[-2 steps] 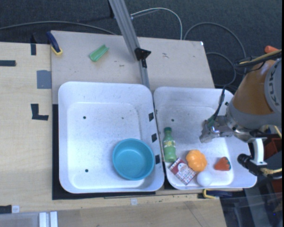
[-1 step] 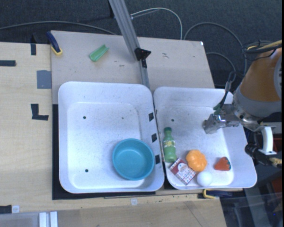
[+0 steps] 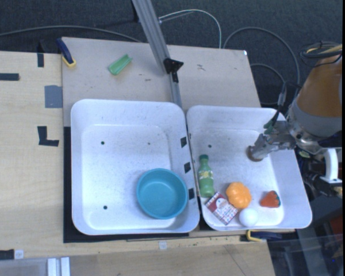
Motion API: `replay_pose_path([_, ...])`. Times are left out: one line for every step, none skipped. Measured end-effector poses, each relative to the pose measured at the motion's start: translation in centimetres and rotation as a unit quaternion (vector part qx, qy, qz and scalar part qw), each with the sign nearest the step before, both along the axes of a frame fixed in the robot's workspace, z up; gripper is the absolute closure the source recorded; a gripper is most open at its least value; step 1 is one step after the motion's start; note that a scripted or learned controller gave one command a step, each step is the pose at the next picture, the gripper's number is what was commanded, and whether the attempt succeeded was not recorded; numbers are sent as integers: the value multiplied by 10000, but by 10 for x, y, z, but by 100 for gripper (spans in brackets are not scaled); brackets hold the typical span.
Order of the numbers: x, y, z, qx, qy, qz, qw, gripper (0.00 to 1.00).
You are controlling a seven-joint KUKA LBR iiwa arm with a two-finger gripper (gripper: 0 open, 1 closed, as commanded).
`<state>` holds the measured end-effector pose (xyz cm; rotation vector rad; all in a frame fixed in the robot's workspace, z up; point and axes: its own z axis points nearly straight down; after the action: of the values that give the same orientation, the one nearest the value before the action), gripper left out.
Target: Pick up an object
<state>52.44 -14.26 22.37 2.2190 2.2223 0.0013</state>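
1. While the gripper [image 3: 256, 152] hangs over the right bin [image 3: 287, 171], near that bin's upper right part, nothing shows between its tips; whether it is spread or closed I cannot tell, since the tip reads as one grey blob from above.
2. Candidates for picking all lie along the near side of the right bin: a small green bottle [image 3: 205, 176] by the left wall, a red-and-white packet [image 3: 221, 207] just below it, an orange pumpkin-like toy [image 3: 238, 194], a white ball [image 3: 248, 217] at the near rim, and a red toy [image 3: 269, 199] to the right.
3. Closest to the tool, the orange toy looks like light, hollow plastic, rounded and probably a little slick; a grip across its widest part, straight down, seems safest, as an off-centre pinch may squirt it aside.
4. Lying on its side, the bottle is likely light and stiff; take it across the body, not the neck.
5. Flat and thin, the packet offers little to close on and may bend.
6. Smooth and round, the ball will likely roll, and the bin's near wall crowds it.
7. Over in the left bin [image 3: 92, 154] sits a blue bowl [image 3: 161, 192], stiff, best taken by its rim.
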Motion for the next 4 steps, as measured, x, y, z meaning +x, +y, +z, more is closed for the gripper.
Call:
replay_pose_path([12, 53, 0, 11, 13, 28, 10000, 100])
replay_pose_path([28, 94, -3, 8, 15, 25, 10000, 100])
replay_pose_path([54, 133, -1, 8, 9, 23, 10000, 100])
replay_pose_path([69, 185, -8, 8, 16, 23, 10000, 100])
